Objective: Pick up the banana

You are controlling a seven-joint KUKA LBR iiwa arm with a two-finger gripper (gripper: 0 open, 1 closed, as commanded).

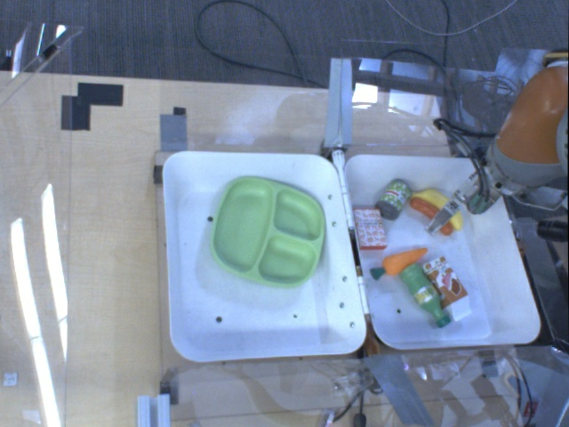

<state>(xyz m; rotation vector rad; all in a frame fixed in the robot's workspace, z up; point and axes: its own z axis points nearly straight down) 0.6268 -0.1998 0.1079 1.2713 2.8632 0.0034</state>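
Right bin (507, 323): banana (433, 199) lies near the back wall, yellow, partly hidden by an orange-red piece (425, 208) resting against it. Gripper (445, 218) sits low over the banana's right end, reaching in from the right; whether its jaws are open or closed, cannot tell. A can (392, 198) stands just left of the banana. A small red box (370, 229) lies by the divider. Carrot (402, 261), green bottle (424, 295) and a brown packet (447, 285) cluster nearer the front. Left bin (191, 327): a green divided plate (267, 230), roughly centred.
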